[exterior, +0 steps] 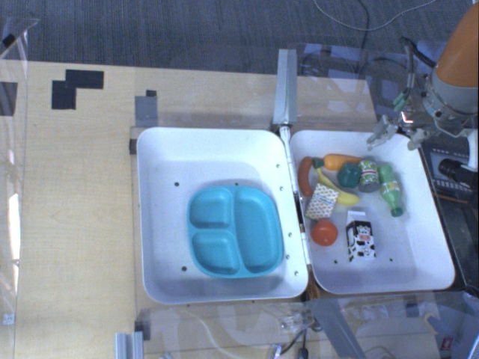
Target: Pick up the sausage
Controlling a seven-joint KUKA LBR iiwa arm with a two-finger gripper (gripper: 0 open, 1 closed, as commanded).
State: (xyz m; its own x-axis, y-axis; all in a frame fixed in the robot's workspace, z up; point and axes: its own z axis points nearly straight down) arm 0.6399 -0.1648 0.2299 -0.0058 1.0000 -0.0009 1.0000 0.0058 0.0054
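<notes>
Sausage [303, 176] sits at the right bin's [419, 271] left edge beside a cow-print carton [361, 241], no readable text. Gripper [394, 131] hovers splayed open, nothing in it, over wood bench [90, 223].

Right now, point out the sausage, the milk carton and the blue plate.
sausage [304, 173], camera view, middle of its curved body.
milk carton [360, 240], camera view, its cow-printed front face.
blue plate [259, 229], camera view, floor of its large compartment.

We see a robotics lab: wooden bench [90, 200] with aluminium framing [284, 88], loose cable [352, 10] on grey carpet [187, 21] behind the bench.
</notes>
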